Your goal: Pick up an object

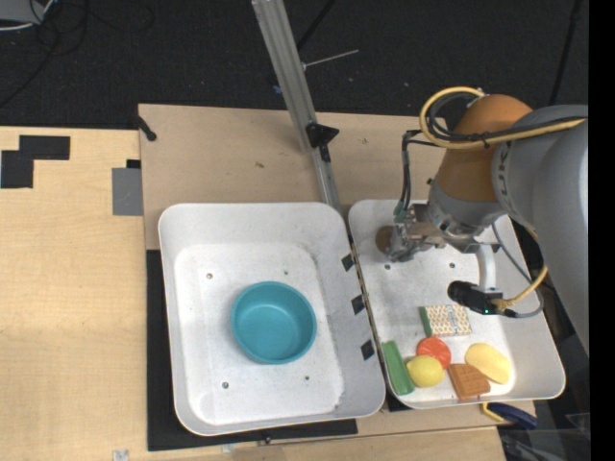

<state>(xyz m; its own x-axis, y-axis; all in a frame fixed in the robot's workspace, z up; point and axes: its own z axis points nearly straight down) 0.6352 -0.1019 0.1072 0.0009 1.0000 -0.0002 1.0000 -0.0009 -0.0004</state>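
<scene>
The gripper [399,241] hangs low over the far left corner of the right bin [548,377], close to the bin's back wall, and it is too dark and small to tell if it is open or shut or if it has hold of anything. Behind it, the grey arm [538,176] with its orange band [485,128] reaches in from the right, and a yellow cable [444,99] loops above the wrist. The things to pick all lie at the near end of the same bin, well apart from the gripper. A small speckled white block [448,319] lies nearest to it. Just below that sits a red ball [434,349], touching a yellow ball [425,371]. A green stick [397,367] lies along the bin's left side, just beside the yellow ball. A brown square piece [469,381] and a yellow lemon-like thing [489,360] lie to the right of the balls. The left bin [192,229] holds a teal bowl [274,322], standing upright near its middle. A thin metal rail [293,84] stands slanted behind the two bins
</scene>
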